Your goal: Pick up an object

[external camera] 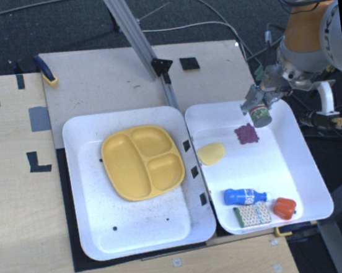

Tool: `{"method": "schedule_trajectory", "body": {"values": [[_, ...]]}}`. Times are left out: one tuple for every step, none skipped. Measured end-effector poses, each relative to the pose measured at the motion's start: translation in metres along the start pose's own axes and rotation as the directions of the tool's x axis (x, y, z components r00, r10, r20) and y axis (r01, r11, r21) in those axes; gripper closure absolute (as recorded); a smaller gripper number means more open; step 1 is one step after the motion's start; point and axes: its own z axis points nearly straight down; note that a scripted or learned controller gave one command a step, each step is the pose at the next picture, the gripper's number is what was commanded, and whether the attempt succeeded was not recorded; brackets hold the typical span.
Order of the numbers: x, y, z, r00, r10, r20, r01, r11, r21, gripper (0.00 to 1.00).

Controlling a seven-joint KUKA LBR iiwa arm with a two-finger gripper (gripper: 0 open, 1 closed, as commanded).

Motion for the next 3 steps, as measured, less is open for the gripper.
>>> {"method": "schedule_trajectory", "body": {"values": [[0.055,-0.006,0.002,1.000,-0.001,-0.001,0.001,1.000,0.000,1.00],[0.112,0.009,0.006,1.000,-0.002,0.000,0.002,1.000,-0.001,1.00],[0.177,0.013,0.008,1.000,-0.003,-0.001,0.003,1.000,-0.001,1.00]]}}
